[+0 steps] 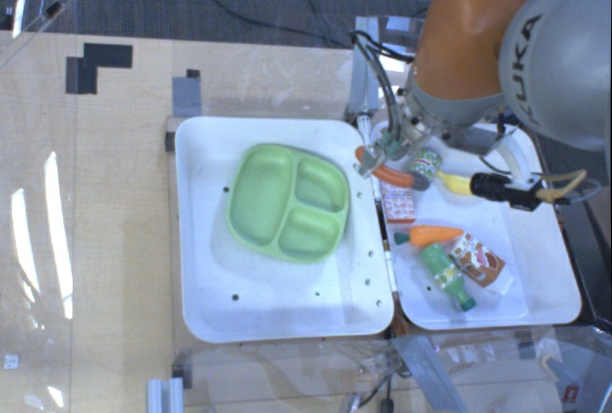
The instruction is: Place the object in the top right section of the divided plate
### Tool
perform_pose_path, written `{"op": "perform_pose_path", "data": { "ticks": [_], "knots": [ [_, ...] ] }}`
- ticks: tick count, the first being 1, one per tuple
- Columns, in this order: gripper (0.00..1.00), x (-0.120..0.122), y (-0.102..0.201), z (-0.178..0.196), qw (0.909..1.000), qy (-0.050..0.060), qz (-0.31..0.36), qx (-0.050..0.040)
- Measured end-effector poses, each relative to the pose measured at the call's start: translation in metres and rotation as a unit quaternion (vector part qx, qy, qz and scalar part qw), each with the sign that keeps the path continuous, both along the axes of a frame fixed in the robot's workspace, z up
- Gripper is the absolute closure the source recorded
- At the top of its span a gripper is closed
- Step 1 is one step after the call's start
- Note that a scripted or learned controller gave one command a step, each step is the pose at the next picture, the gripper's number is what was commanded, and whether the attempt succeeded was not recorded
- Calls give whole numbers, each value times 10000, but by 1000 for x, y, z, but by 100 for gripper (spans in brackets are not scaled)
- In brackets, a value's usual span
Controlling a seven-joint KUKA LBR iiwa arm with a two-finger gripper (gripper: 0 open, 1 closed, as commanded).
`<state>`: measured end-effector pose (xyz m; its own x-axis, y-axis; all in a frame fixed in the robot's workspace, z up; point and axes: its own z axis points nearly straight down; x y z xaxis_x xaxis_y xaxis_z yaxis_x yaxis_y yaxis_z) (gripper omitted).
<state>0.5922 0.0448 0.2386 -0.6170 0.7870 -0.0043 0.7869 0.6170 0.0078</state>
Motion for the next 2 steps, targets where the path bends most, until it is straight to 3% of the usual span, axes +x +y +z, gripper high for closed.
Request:
{"op": "perform_pose_path", "data": {
  "ticks": [1,2],
  "knots": [
    [100,-48,25,-53,9999,19,-146,1],
    [0,-47,25,-53,9999,15,-150,2]
  ]
}}
